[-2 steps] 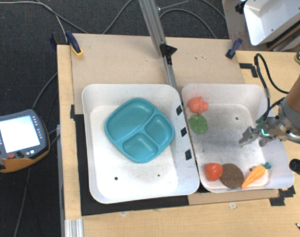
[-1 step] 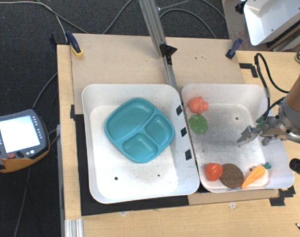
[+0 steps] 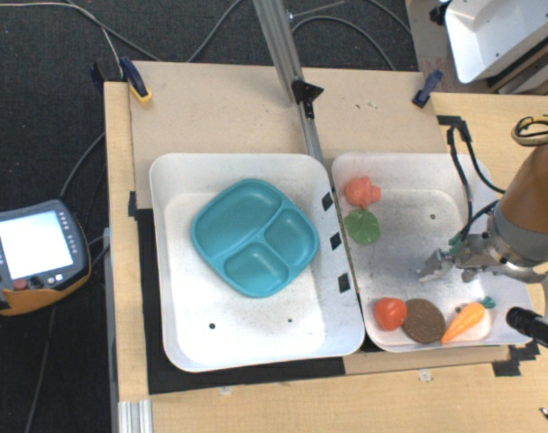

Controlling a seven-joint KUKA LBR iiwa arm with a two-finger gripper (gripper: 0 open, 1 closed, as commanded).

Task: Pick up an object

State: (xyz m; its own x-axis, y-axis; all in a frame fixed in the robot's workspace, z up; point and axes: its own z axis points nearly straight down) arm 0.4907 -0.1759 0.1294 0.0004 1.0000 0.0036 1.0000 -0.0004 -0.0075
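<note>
- The grey arm with the orange band is reaching in from the right, and its metal end effector (image 3: 447,264) is hanging low over the right-hand shallow white bin (image 3: 409,174), above a bare patch of the speckled floor; the fingers are looking spread apart and nothing is showing between them, so the pick is judged as not yet made.
- The candidate objects are all lying in that right bin; a small coral-red lumpy toy (image 3: 361,191) and a round green toy vegetable (image 3: 362,227) are sitting just beside each other near the bin's left wall; a red tomato-like toy (image 3: 390,313), a flat brown oval piece (image 3: 424,320) and an orange carrot-shaped toy (image 3: 463,322) are lining up along the near edge, the brown piece touching or nearly touching its neighbours.
- The end effector is standing apart from every one of them; the carrot and the brown piece are appearing nearest, so a short move toward the near edge, a descent, a closing and a lift are all seeming to remain.
- The left-hand shallow white bin (image 3: 256,350) is holding a teal plastic divided plate (image 3: 254,236), lying flat.
- A handheld control pendant with a lit screen (image 3: 35,251) is resting on the dark floor left of the worktop (image 3: 211,97); its screen is too washed out to read, and no brand, label or writing is proving legible anywhere.
</note>
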